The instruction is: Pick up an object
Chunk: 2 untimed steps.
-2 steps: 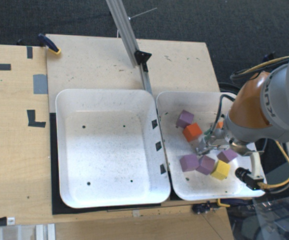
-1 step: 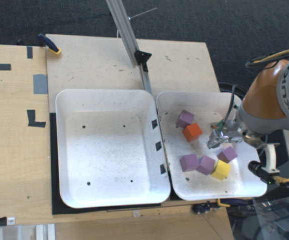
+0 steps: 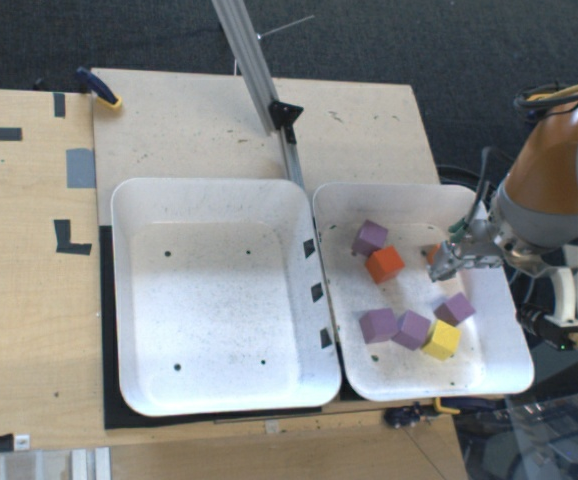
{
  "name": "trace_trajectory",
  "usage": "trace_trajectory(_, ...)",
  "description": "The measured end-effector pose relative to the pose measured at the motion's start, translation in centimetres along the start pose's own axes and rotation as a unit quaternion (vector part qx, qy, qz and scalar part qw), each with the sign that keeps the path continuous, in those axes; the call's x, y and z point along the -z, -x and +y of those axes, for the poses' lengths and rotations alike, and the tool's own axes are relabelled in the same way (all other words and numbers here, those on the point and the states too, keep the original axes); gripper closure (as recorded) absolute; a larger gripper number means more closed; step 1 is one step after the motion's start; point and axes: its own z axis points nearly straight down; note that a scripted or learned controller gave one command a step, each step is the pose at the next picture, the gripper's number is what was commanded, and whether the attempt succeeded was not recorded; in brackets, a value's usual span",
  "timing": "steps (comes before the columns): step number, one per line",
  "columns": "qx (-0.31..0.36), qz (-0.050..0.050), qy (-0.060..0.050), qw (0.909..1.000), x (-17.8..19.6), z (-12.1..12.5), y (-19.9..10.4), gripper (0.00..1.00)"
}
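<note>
Arm: the grey arm with its orange band (image 3: 554, 153) comes in from the right edge of the frame and bends down over the right bin.
Gripper: the gripper (image 3: 447, 263) hangs low over the right part of the right bin, at mid height of the frame; whether it touches the bin floor cannot be told.
Fingers: too small and dark to tell whether they are open or closed; a small orange-red patch shows just beside them, and what it is cannot be told.
Right bin: the white right bin (image 3: 499, 368) carries all the blocks.
Orange block: the orange block (image 3: 385, 263) lies left of the gripper, apart from it, just below the upper purple block (image 3: 371, 237), the two close or touching.
Lower group: a purple block (image 3: 377, 325) and a second purple block (image 3: 410, 330) lie side by side in the lower middle of the bin; the yellow block (image 3: 443, 340) sits against the second one.
Fifth purple: another purple block (image 3: 455, 309) lies just above the yellow one, below the gripper.
Left bin: the white left bin (image 3: 129, 268) fills the centre-left of the frame.
Table: the wooden table (image 3: 29, 288) bears both bins; a metal rail (image 3: 249, 53) slants down from the top centre to the gap between them.
</note>
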Motion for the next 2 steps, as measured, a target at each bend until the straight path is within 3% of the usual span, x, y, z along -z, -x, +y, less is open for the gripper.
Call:
trace_trajectory(1,0.000,0.000,0.001,1.0000,5.2,0.2,0.0,1.00)
trace_trajectory(2,0.002,0.001,-0.002,1.0000,5.5,-0.9,-5.4,1.00)
